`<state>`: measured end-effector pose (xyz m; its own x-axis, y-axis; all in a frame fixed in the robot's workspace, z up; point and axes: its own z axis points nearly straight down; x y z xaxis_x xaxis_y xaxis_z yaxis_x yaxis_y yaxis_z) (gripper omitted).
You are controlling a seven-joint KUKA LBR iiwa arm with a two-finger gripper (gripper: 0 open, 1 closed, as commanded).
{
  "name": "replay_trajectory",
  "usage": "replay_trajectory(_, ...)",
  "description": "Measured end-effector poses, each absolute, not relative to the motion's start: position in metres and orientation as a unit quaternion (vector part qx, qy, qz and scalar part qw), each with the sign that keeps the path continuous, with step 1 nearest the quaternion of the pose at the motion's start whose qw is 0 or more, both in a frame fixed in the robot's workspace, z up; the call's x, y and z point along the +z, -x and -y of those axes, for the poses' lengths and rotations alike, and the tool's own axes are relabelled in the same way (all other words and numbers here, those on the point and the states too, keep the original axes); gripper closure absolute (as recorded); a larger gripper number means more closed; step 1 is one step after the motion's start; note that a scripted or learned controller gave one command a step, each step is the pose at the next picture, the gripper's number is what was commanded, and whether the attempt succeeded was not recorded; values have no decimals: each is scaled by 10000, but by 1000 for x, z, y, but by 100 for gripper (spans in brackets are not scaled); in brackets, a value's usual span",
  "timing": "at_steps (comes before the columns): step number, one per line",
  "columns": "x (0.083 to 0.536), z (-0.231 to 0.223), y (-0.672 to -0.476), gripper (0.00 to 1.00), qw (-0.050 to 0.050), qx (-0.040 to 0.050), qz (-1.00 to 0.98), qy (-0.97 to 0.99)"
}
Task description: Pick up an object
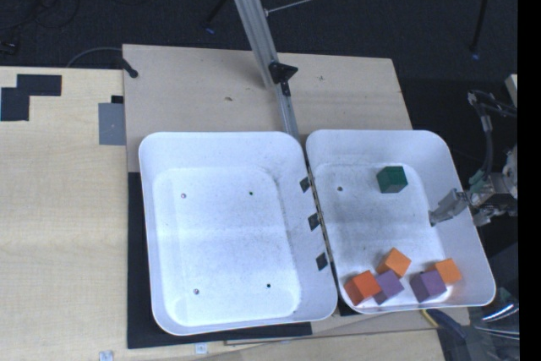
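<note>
The right bin [347,207] holds several small blocks. A dark green cube [391,178] sits alone toward its far side. Along the near edge lie an orange block [396,261], a red-orange block [364,287], two purple blocks [389,284] [428,284] and another orange block [449,270]. My gripper [445,207] reaches in over the bin's right rim, low and to the right of the green cube and above the near cluster. It touches none of the blocks. Nothing is seen in its grasp.
The left bin [169,182] sits beside the right one, joined by black clips [314,221] along the shared wall. A slanted metal rail [254,21] stands behind the bins. Light wooden bench [59,224] extends to the left.
</note>
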<state>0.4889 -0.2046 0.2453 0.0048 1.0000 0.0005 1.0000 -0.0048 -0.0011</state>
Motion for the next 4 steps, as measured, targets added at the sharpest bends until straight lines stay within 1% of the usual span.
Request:
replay_trajectory(1, 108, 208, -558, 0, 38, 17, 7089, 7053)
replay_trajectory(2, 90, 209, -612, 0, -5, -2, 7081, 7061)
replay_trajectory(3, 91, 140, -643, 0, 3, -12, 7094, 7048)
replay_trajectory(4, 100, 144, -640, 100, 17, 19, 7099, 7043)
